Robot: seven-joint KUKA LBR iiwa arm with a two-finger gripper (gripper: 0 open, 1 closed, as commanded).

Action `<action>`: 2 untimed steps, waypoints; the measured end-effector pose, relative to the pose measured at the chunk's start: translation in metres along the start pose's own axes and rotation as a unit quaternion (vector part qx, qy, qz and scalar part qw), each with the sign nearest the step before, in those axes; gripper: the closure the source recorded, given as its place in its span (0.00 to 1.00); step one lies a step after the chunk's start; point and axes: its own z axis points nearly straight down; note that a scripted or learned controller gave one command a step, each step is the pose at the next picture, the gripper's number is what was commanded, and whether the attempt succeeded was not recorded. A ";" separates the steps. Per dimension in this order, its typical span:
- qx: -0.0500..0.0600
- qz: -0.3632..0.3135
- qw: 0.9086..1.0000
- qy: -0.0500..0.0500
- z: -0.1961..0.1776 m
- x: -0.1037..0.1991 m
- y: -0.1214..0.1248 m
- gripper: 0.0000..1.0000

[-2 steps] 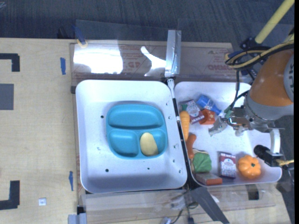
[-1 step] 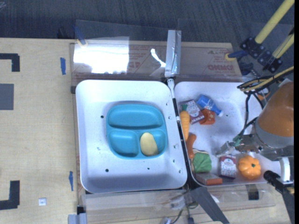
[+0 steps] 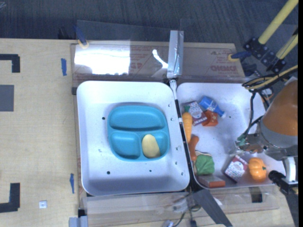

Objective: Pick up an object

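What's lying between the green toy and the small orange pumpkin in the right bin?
In the camera view, a small red-and-white packet lies between the green toy and the orange pumpkin, close beside the pumpkin; bare bin floor separates it from the green toy.

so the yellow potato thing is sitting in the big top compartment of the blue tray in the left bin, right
Not quite. In the camera view the yellow potato lies in the lower right compartment of the blue tray, not the big top one. The tray does sit in the left bin.
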 end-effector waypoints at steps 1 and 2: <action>0.003 0.139 0.990 0.000 0.010 -0.018 0.048 1.00; 0.003 0.138 0.990 0.000 0.011 -0.018 0.048 0.00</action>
